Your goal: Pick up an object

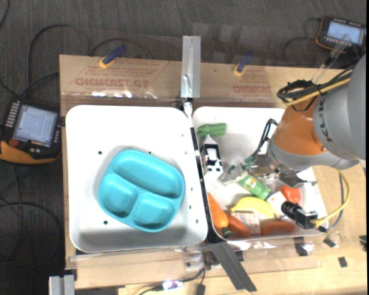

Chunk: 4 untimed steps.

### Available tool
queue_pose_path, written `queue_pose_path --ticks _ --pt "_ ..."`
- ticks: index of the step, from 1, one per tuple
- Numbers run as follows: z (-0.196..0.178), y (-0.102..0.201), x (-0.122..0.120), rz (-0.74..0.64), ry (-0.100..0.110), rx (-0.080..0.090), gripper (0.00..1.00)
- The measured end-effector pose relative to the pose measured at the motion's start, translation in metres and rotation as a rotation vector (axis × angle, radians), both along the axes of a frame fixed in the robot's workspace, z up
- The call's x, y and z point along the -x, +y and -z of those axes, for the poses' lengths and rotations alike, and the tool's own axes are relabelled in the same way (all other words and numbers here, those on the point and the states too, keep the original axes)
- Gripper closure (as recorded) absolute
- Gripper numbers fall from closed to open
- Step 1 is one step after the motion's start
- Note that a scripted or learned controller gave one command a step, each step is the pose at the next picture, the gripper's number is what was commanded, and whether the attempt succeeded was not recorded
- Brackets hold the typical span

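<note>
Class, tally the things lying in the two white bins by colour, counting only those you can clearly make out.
Turquoise: 1, the divided tray
Green: 2, the green piece and the green packet
Yellow: 1, the yellow item
Orange: 1, the carrot
Total: 5; the pile may hide more.

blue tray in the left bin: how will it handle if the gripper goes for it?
The blue tray looks like stiff moulded plastic, so it probably won't flex. It's wide and shallow with three compartments; likely only a rim or divider pinch works. It looks light and glossy, so it may slide on the left bin floor when nudged. Tipping seems unlikely.
</note>
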<state>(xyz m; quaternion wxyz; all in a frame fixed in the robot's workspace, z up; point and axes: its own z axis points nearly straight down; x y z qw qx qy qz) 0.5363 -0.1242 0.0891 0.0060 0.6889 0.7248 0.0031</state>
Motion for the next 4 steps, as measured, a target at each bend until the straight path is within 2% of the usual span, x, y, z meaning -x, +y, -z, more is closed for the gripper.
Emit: queue_pose_path --ticks 1,2,3,4 --pt "0.000 0.004 0.045 -0.015 -0.005 0.002 0.00" --pt "-0.008 0.004 0.044 -0.015 -0.003 -0.001 1.00" --pt "-0.008 0.005 0.044 -0.015 -0.001 -0.002 0.00" --pt "-0.013 0.006 0.045 -0.017 0.004 -0.005 1.00"
